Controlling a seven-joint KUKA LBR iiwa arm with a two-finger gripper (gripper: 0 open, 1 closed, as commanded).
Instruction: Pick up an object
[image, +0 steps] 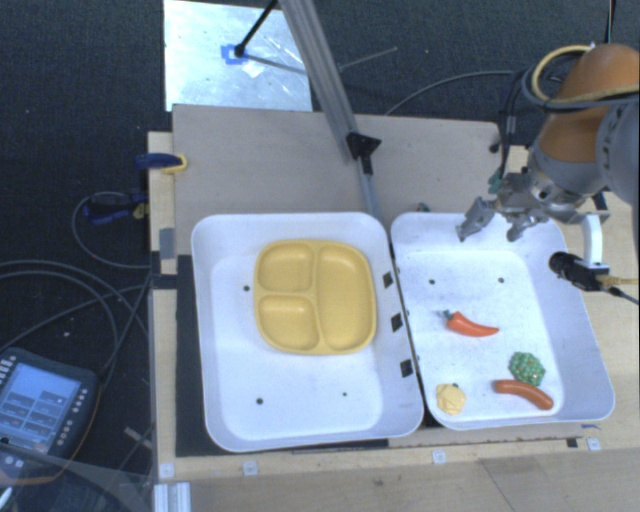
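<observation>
The worktop (260, 160) is a pale brown board carrying two shallow white bins side by side. The left bin (225, 400) holds a yellow divided plate (314, 296) with three compartments, lying flat near the bin's middle. The right bin (500, 270) holds four small things toward its near half: an orange chili-like piece (470, 324) near the centre, a long orange sausage-like piece (523, 393) at the near right, a green bumpy piece (527, 367) just beside and above it, and a small yellow lump (451, 399) at the near left; what the last two are is hard to make out.

The arm (585, 110) enters from the right, its upper part cut off by the frame edge. The gripper (494, 226) hangs over the far edge of the right bin, its two fingers spread wide with nothing between them, well apart from all four small things.
</observation>
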